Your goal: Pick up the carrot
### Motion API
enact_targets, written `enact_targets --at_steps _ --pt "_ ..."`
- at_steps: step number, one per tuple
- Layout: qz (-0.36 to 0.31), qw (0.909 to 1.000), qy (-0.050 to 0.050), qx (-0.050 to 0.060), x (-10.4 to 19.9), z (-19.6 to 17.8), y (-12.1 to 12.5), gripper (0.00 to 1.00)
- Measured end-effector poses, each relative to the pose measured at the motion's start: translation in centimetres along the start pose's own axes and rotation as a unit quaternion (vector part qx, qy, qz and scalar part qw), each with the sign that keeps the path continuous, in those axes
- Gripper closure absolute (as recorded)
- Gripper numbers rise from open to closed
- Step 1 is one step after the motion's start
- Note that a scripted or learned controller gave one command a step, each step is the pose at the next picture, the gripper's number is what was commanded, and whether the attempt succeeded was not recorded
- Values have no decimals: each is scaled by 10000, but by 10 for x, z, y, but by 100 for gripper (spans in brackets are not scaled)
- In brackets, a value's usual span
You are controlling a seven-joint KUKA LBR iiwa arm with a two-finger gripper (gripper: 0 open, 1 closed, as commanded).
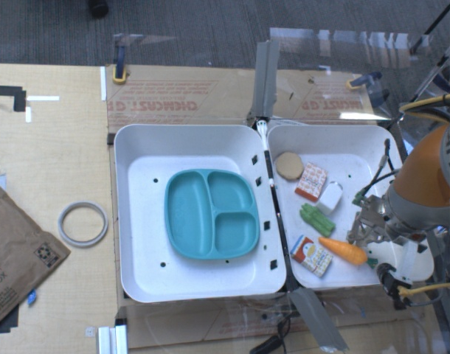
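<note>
The carrot point(344, 251) lies in the right bin point(336, 135), beside a green vegetable point(316, 218). The jaws point(363, 231) hang just above its right end; whether they are spread, I cannot tell.

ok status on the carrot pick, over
Pincer low in right bin, at the carrot's tip, grip unclear. Carrot lying flat on bin floor, beside small carton. Green veg close behind it.

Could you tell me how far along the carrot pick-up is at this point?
Done: the arm has reached into the right bin, and its pincer sits right by the carrot. In hand: closing in for a grasp. Left: gripping and lifting, since the carrot lies on the bin floor beside the green vegetable.
</note>
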State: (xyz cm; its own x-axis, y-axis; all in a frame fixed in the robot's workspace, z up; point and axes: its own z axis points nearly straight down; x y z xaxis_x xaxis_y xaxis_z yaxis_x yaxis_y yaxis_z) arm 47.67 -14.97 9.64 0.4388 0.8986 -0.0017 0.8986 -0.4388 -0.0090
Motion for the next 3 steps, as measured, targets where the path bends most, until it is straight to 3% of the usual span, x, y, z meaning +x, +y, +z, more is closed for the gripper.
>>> enact_targets --at_steps 1,2,3 --pt "1 10000 0 0 0 0 0 0" --pt "-10 10000 -4 17 0 -7 0 100" --pt "-9 10000 -4 18 0 -7 0 0"
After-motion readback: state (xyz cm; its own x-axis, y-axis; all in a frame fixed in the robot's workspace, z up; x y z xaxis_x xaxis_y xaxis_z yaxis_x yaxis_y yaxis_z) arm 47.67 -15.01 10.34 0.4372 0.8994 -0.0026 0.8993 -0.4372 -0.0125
